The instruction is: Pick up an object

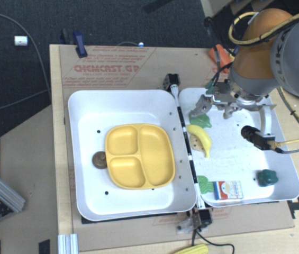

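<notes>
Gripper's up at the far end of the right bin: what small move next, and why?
Probably ease the gripper down and toward the banana. It hangs over the right bin with nothing seen between its open fingers, and the banana lies just ahead of them by the divider, the closest thing to grasp.

cardboard sheet (107, 67) | red print "CHEMCAST GP" | smaller lines unreadable

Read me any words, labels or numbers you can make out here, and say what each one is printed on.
"CHEMCAST GP", in red, on the brown board under the bins; the smaller red lines above and below it are too blurred to read.
Printing on the small carton in the right bin: too small to read.
</notes>
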Tool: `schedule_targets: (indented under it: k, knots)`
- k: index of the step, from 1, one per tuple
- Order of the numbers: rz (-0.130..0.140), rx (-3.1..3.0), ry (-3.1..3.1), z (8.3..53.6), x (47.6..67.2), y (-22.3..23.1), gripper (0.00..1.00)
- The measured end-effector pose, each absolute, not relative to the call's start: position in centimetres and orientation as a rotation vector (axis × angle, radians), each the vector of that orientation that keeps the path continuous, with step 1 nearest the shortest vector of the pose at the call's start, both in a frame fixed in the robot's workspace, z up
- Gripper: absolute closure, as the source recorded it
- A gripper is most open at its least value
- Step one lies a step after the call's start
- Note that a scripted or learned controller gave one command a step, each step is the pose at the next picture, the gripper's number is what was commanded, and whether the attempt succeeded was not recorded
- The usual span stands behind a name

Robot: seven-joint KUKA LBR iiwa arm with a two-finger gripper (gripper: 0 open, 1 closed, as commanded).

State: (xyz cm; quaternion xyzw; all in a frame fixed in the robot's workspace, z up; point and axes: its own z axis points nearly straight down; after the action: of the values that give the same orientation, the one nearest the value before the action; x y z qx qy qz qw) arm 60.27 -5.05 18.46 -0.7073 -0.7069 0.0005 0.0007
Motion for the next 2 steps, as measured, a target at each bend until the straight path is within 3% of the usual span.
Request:
schedule_targets:
  k: [1, 2]
  knots:
    - [0.001, -2.223, -2.221, 12.3, 59.9, -9.5, 0.0]
    - [0.001, -2.221, -2.219, 8.4, 57.4, -9.3, 0.0]
